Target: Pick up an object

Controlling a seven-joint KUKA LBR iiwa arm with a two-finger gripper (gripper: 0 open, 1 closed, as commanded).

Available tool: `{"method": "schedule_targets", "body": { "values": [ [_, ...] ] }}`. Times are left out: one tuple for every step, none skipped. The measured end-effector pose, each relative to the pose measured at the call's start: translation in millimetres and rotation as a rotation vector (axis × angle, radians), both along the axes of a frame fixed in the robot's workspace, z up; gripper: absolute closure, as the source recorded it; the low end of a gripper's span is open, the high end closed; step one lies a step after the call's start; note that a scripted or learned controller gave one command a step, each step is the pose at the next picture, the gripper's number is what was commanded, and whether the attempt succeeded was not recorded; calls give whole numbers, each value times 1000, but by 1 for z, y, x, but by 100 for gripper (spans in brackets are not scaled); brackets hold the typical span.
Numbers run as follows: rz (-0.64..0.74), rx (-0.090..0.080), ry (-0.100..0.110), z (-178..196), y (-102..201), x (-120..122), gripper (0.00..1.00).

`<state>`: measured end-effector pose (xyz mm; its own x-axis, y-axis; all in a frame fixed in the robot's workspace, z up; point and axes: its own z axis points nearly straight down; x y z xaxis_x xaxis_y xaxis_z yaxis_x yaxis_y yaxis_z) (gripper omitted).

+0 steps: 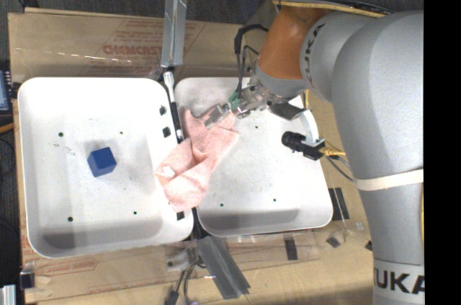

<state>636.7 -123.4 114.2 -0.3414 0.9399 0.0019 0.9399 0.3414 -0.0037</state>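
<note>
Grey and bulky, the arm (374, 116) is reaching in from the right and taking up much of your view, its orange band (284, 44) sitting above the wrist. Below it the desk (86, 37), covered in brown cardboard, is carrying two shallow white bins side by side: the left bin (43, 152) and the right bin (288, 181).

You are looking at a pink cloth (198, 159) draping across the divide between them, its upper part lying in the right bin and its lower folds hanging over the shared rim toward the left one. A small blue cube (101, 161) is sitting apart in the left bin, well away from the arm.

The end effector (220, 112) is hovering at the cloth's upper edge, touching or just above it. You cannot tell from this slant whether it is wide or narrow, or whether any fabric is sitting between its tips.

Judging by the pose, the grasp on the cloth is the step being attempted now. Next you are needing a firm pinch on a fold, then a straight lift high enough to clear the rim, since loose fabric may slip free or drag on the divider.
</note>
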Motion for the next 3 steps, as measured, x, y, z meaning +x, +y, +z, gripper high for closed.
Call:
{"method": "schedule_targets", "body": {
  "values": [
    [148,1,0,-22,13,3,0],
    [150,0,0,-11,13,4,100],
    [206,-1,-3,33,-45,-5,100]
  ]
}}
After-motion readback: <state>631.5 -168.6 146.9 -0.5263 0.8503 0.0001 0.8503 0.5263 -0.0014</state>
